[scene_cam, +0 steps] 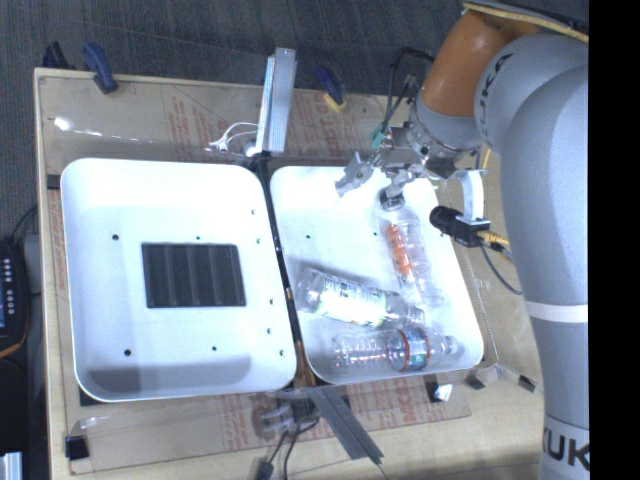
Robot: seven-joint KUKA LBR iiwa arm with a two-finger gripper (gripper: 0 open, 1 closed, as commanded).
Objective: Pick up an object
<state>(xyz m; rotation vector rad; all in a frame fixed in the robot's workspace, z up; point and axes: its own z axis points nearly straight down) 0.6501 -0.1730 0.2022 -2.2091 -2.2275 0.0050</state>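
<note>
The pincer point(385, 173), fingers spread wide, is being held over the right bin's point(300, 268) far edge, above an orange-labelled bottle point(405, 248).

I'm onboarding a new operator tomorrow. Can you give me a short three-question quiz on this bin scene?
1. True or false: the clear plastic bottles lie in the right bin.
2. How many bottles are in that bin?
3. What lies in the left bin? A) a dark ridged rectangular block B) a bottle C) a blue clamp

Key:
1. True.
2. Three: one with an orange label near the gripper, two lying toward the near edge.
3. A.
</note>
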